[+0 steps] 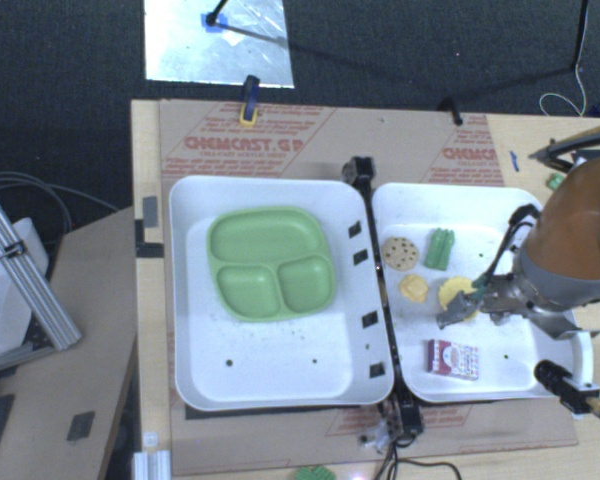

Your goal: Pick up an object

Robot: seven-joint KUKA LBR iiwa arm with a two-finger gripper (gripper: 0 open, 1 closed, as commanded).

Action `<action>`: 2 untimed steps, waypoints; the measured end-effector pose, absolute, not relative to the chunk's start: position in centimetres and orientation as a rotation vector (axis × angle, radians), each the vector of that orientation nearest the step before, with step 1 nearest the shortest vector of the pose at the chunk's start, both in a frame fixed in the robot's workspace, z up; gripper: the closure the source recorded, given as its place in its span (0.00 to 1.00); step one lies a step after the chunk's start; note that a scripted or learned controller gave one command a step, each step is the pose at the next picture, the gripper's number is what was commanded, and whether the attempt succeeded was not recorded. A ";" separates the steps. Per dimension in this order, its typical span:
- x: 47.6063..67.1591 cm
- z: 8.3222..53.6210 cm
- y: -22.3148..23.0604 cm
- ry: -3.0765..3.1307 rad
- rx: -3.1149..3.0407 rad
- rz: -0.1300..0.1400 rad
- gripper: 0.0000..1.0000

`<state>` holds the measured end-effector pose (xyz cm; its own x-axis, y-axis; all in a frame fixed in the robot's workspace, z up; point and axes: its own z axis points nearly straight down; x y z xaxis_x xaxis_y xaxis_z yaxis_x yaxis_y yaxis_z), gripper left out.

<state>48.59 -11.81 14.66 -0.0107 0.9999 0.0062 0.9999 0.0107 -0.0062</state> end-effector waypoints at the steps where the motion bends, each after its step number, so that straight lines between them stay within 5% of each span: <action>1: 48.6 8.1 -8.0 -2.229 -2.213 -0.001 0.00; 2: 49.5 8.4 -8.3 -2.226 -2.219 -0.002 0.00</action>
<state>49.53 -8.26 8.45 -0.0034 1.0000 0.0001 1.0000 0.0034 0.0020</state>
